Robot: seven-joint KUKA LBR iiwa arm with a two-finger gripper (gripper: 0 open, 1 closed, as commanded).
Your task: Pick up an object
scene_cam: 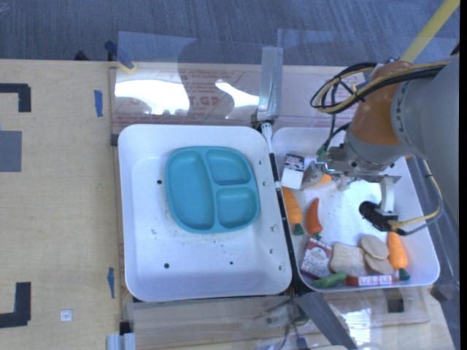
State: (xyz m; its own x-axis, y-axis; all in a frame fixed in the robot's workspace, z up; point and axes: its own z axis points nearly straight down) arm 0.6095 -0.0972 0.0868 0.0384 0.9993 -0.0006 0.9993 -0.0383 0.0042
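Observation:
My gripper (318, 172) hangs low over the upper left part of the right bin (425, 195), under the orange-banded wrist. Just left of it lies a small white and black packet (293, 169), close to the gripper; whether they touch I cannot tell. Below it lie an orange carrot (292, 207) and a red-orange pepper (314, 216). Along the bin's front edge sit a red and white packet (316, 259), a bread slice (348, 257), round beige slices (376, 248), another carrot (397, 250) and a green bean (332, 279).
The left bin (146, 261) holds a teal divided plate (212, 189) near its middle. A low divider wall (279, 195) separates the two bins. A thin red stick (368, 281) lies at the right bin's front rim.

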